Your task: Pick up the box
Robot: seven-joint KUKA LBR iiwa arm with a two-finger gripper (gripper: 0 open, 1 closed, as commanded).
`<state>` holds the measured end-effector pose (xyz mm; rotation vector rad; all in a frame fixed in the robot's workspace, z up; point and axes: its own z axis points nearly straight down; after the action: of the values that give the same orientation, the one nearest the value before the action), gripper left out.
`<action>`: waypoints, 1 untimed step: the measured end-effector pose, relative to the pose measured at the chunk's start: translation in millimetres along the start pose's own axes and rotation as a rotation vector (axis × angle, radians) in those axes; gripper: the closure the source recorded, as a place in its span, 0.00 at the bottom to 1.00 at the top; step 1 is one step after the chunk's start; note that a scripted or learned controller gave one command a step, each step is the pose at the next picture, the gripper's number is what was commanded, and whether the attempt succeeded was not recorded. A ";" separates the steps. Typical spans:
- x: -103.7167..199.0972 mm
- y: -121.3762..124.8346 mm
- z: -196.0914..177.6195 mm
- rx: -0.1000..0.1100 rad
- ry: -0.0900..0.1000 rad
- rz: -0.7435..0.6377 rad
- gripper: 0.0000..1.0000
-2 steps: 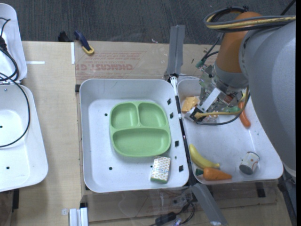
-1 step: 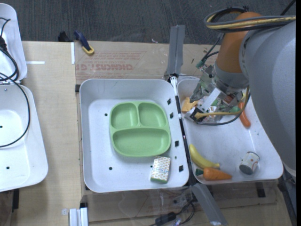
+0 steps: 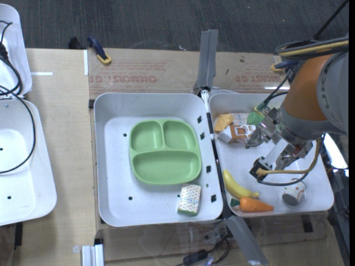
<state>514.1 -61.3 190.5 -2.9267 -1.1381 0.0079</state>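
Bright even light, soft shadows, sharp

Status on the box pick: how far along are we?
Done: the approach, by the look of it. The gripper hangs low over the right white bin, close beside the orange-and-white carton box. In hand: nothing I can confirm; that box lies on the bin floor. Left: grasp and lift. The small patterned box in the left white bin lies apart, by the green divided plate.
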 end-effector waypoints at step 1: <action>-42.8 62.9 97.3 0.001 0.000 0.007 0.00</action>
<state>524.5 -136.7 93.1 -2.9298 -1.1268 0.0082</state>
